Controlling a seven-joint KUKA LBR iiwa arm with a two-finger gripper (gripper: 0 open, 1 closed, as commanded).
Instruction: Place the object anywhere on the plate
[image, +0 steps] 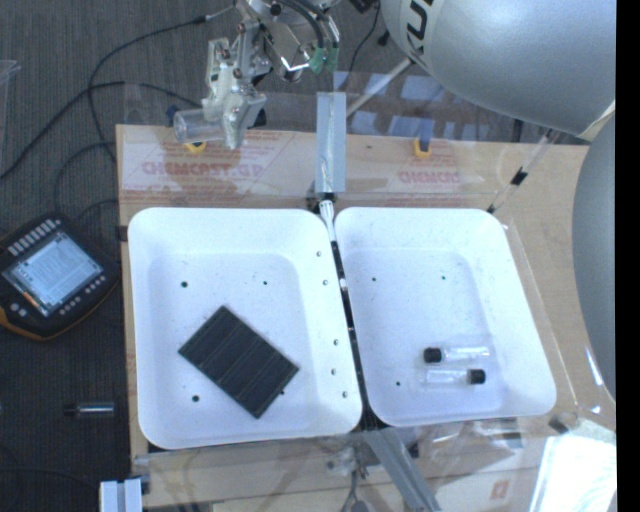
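Note:
A dark ribbed rectangular plate (239, 360) lies at an angle in the left bin (150, 250). My gripper (237, 125) is raised high, over the bench's back edge beyond the left bin. A clear vial (192, 125) lies crosswise between its fingers and sticks out to the left. Two more clear vials with black caps (455, 354) (456, 378) lie side by side in the right bin (500, 250), near its front right.
A grey upright post (331, 140) stands behind the seam between the bins. A handheld control pendant (50, 275) lies on the floor at left. The arm's large grey body (510, 55) hangs over the top right.

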